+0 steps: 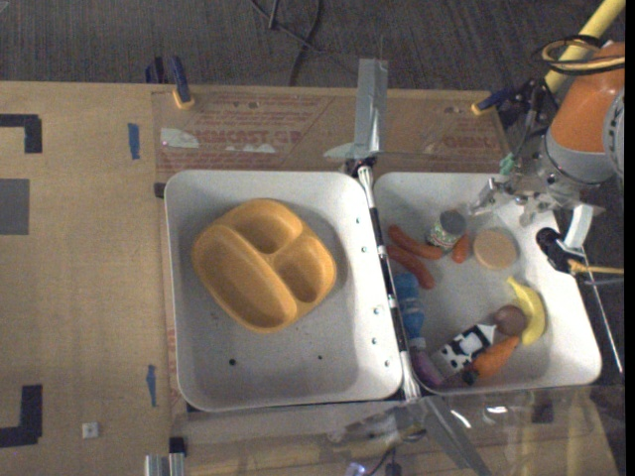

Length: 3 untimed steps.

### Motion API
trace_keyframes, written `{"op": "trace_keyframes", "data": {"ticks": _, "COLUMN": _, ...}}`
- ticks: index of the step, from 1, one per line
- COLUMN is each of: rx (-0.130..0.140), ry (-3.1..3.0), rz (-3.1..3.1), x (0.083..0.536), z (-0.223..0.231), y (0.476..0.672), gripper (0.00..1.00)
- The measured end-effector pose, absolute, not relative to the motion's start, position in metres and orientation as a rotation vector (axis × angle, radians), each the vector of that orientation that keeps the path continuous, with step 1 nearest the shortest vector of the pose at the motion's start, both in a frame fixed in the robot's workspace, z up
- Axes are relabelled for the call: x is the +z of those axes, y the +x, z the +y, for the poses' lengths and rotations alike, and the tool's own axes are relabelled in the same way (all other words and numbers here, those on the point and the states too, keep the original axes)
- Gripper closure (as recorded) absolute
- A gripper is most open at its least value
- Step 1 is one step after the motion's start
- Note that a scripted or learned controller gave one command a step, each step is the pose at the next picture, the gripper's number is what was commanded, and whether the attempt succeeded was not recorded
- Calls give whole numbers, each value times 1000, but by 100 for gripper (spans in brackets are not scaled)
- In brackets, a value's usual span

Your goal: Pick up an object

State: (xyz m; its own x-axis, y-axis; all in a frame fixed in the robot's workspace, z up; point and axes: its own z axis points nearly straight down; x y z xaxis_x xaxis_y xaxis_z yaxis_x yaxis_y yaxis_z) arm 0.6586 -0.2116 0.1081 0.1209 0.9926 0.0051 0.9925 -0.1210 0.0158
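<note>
My gripper (516, 198) hangs over the far right part of the right bin (585, 365), below the arm's orange band. Just in front of it lies a round tan disc (495, 248), and to its left a small can (446, 229). Two reddish sausages (414, 246) lie near the bin's left wall. A yellow banana (531, 308), a brown ball (509, 318), an orange carrot (495, 357) and a black-and-white cow-patterned toy (464, 347) lie at the front. I see nothing held in the gripper.
The left bin (198, 375) holds a yellow divided plate (264, 263). A blue item (408, 308) and a purple one (427, 369) lie along the divider between the bins. A metal bracket (369, 107) stands behind the bins. Cables hang beside the arm at the right.
</note>
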Motion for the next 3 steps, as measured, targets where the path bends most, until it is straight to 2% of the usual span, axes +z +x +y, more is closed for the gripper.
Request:
{"op": "trace_keyframes", "data": {"ticks": 1, "rx": 22, "ry": 2042, "rz": 2347, "x": 106, "z": -214, "y": 630, "gripper": 0}}
{"op": "trace_keyframes", "data": {"ticks": 2, "rx": 34, "ry": 1891, "rz": 2459, "x": 105, "z": -218, "y": 590, "gripper": 0}}
{"op": "trace_keyframes", "data": {"ticks": 3, "rx": 2, "ry": 1835, "rz": 2550, "x": 90, "z": -178, "y": 566, "gripper": 0}}
